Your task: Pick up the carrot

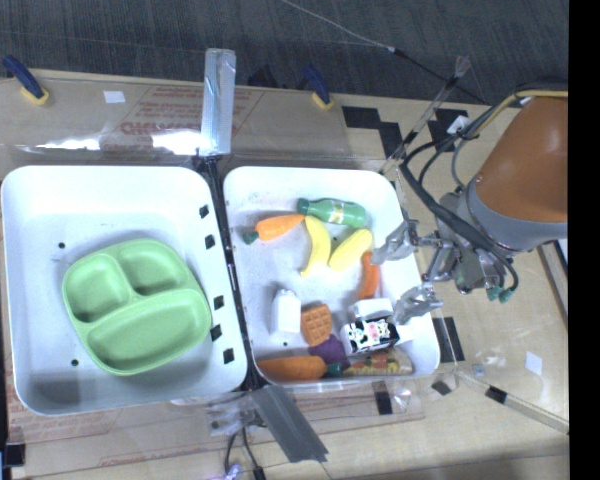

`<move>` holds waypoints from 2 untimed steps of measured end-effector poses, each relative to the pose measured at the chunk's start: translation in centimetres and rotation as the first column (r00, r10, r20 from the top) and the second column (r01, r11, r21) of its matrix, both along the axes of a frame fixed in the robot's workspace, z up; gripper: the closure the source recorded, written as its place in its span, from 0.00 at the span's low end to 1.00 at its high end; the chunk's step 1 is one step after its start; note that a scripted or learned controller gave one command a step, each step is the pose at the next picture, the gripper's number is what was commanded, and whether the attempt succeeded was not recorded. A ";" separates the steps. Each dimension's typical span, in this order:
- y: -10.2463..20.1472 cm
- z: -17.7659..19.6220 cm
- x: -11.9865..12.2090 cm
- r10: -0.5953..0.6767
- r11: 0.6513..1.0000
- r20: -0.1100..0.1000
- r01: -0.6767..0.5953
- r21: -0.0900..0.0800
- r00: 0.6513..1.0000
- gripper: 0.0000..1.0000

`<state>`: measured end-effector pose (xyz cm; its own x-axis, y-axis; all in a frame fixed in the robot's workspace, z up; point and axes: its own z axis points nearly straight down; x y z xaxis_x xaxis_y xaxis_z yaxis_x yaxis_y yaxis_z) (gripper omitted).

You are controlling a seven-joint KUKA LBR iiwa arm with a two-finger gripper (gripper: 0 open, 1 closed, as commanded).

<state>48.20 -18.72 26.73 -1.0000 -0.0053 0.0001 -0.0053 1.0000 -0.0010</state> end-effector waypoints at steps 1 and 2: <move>3.6 -13.2 1.1 0.031 0.999 -0.014 -0.031 0.007 0.999 0.00; 8.5 -17.7 9.2 -0.063 0.998 -0.002 0.063 0.003 0.998 0.00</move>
